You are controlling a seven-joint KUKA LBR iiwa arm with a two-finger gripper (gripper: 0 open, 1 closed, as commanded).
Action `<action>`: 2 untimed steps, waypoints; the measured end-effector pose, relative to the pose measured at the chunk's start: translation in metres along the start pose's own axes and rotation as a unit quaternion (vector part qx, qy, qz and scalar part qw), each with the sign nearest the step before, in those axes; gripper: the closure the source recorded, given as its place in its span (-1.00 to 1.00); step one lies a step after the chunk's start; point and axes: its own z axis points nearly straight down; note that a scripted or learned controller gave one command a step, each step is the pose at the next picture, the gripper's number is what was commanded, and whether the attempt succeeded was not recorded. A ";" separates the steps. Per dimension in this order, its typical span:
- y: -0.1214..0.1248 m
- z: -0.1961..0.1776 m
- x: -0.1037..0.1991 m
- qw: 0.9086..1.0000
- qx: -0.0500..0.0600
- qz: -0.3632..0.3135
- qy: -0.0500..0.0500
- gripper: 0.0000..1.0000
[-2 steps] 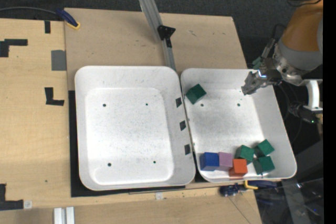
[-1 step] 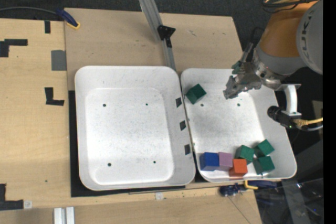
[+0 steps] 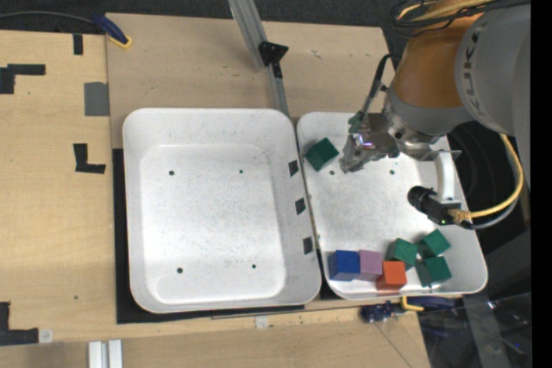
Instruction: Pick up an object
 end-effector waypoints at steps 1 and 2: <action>-0.005 0.005 0.060 1.000 0.000 -0.001 0.000 1.00; -0.022 0.008 0.111 1.000 0.000 0.000 0.000 1.00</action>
